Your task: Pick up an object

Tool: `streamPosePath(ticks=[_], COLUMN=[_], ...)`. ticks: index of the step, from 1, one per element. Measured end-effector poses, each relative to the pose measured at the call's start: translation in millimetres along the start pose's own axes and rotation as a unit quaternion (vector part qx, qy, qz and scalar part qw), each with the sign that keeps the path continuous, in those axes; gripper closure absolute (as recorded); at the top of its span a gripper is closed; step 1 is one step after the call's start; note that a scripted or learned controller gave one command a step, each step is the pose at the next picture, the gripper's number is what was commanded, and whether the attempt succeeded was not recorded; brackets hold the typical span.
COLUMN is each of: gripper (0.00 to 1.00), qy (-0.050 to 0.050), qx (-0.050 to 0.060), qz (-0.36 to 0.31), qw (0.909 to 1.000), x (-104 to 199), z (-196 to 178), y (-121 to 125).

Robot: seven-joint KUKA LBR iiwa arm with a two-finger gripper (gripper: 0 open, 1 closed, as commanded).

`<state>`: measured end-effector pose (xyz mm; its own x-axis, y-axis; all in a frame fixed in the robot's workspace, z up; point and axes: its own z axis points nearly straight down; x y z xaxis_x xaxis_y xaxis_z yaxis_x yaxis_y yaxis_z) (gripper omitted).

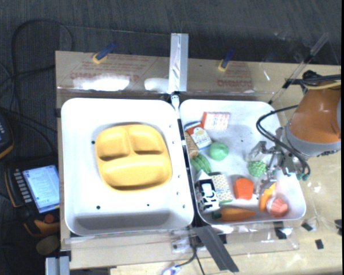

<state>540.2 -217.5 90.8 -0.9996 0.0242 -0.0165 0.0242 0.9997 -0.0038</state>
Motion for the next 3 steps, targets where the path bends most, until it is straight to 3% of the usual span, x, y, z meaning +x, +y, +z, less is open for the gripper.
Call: streamPosePath(ticks=[1,2,3], gripper=[0.0,0.0,0.0], qy=[-0.002,-0.001,-0.012], qx=[0.001,0.0,0.004], qz=[0.057,0.03,-0.017], qw=[0.9983,0.9996,0.9998], x=[49,38,46], z=[-2,-1,-5], y=[7,66,76])
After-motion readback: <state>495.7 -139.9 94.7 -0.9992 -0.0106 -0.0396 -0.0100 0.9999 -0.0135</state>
